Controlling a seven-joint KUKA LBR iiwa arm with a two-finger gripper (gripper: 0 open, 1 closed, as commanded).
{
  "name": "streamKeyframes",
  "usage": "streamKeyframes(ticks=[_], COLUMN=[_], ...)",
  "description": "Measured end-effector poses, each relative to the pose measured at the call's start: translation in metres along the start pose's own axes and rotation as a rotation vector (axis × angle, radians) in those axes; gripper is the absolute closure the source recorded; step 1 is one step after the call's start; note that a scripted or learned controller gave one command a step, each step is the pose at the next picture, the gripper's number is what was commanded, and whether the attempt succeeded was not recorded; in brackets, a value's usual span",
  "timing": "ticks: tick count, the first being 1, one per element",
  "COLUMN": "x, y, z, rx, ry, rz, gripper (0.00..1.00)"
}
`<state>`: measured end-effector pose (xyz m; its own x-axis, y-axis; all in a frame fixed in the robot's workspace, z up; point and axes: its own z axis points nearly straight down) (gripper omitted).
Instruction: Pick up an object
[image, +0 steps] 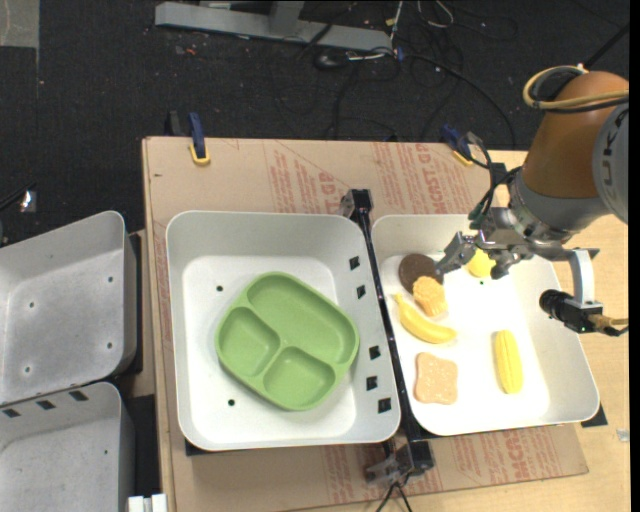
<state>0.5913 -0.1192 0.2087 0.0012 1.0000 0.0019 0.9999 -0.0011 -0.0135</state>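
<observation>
So the right bin (570, 395) has a handful of toy food pieces: a banana (424, 322), a corn cob (507, 361), a toast-looking slab (436, 378), an orange chunk (430, 296), a brown round thing (413, 268), and a small yellow piece (481, 264) sitting right under the gripper (482, 252). That yellow piece looks like the target, up near the back of the right bin. The jaws look spread apart, straddling it, with nothing actually clamped between them as far as I can see.

My guess is it's hollow plastic: light, stiff, kinda slick and rounded, so it could squirt out if pinched off-centre. I'd grab it across the widest part.

Hard to tell its real shape, since the fingers cover part of it. The brown thing is half hidden behind the orange chunk too. The left bin (190, 300) just holds a green divided plate (287, 341).
</observation>
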Motion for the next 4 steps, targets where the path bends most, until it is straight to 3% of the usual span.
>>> streamKeyframes(ticks=[1,3,4], x=[0.0,0.005,0.005], y=[0.003,0.011,0.011], z=[-0.008,0.109,0.117], rx=[-0.013,-0.01,-0.012], ry=[-0.002,-0.001,-0.002], rz=[-0.002,-0.004,-0.001], gripper=[0.0,0.0,0.0])
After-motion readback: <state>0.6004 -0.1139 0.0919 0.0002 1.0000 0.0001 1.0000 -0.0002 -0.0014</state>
